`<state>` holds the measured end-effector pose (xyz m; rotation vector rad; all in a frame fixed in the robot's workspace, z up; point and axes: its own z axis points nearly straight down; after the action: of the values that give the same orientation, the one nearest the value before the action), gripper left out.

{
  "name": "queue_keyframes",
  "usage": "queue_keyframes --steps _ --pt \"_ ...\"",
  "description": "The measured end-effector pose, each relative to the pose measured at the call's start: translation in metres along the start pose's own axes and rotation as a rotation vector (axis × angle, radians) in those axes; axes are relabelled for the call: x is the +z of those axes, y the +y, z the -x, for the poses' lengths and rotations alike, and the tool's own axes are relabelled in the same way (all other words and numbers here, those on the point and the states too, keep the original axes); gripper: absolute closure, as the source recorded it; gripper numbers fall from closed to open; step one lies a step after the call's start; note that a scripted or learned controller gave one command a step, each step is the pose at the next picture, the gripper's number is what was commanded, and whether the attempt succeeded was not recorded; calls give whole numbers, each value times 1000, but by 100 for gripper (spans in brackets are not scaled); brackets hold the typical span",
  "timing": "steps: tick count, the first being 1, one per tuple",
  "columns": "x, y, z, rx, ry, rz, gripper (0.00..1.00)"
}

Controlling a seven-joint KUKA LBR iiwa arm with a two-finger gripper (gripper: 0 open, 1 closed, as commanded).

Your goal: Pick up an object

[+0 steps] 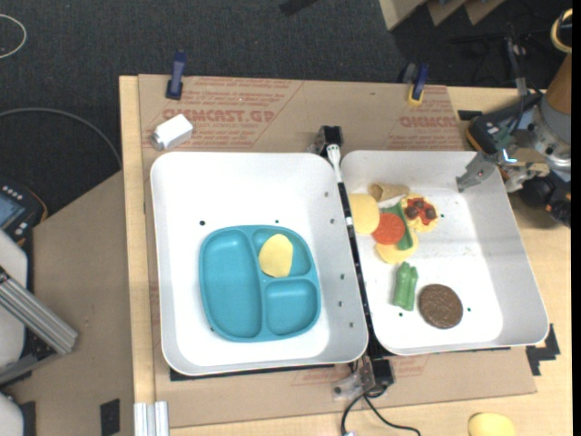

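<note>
My claw (474, 176) hangs at the far right edge of the right bin (508, 271), nothing between the fingers; released or clenched, I can't tell from here. It sits off to the side, I reckon so the pile stays in plain sight while I choose a target.

Food's bunched in the right bin's left half, w/ pieces touching, so a clean grab looks tricky. Easiest picks: brown disc (440, 305) and green piece (404, 285), near side, a bit apart from the heap.

Count: 2 bins, 1 blue tray (236, 307) in the left bin (182, 243), 1 yellow item (276, 255) in the tray's far-right compartment, approx 7 pieces in the right bin.
</note>
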<state>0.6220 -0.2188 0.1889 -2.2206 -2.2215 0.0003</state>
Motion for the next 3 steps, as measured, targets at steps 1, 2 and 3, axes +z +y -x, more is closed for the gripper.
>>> queue_keyframes --steps 1,2,3 --pt "51 46 -102 -10 5 0 0" --pt "105 -31 -113 3 4 -2 0" --pt "88 -25 -110 3 -4 15 100"
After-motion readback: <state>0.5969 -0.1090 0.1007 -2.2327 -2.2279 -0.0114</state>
